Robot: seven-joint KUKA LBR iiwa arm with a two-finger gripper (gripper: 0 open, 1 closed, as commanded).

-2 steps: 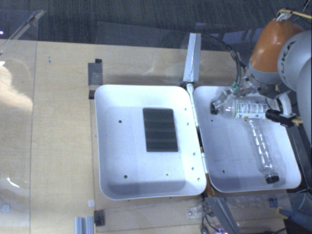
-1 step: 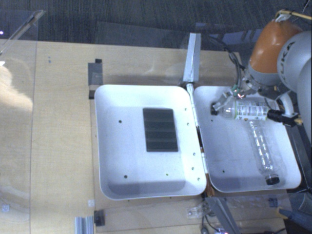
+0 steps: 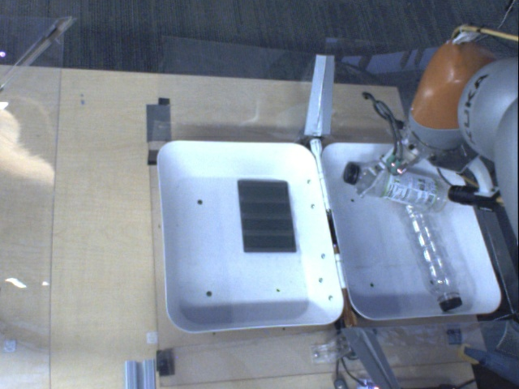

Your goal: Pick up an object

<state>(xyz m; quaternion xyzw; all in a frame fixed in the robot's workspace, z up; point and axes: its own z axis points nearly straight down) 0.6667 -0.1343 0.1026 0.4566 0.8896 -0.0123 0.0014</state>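
Two clear plastic bottles are showing in the right bin point(image 3: 486, 298): one point(image 3: 397, 186) lying right under the gripper point(image 3: 403, 159), another point(image 3: 430, 254) lying just below it. Gripper state: can't tell.

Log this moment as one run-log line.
gripper: low in right bin | grip: unclear | dark block: flat in left bin, untouched

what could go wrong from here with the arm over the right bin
The gripper sits over the top of the right bin, where two clear plastic bottles lie touching; closing on one may nudge the other away. Both are round and see-through, so a grasp could slip. The dark ridged block lies in the left bin, apart from the arm.
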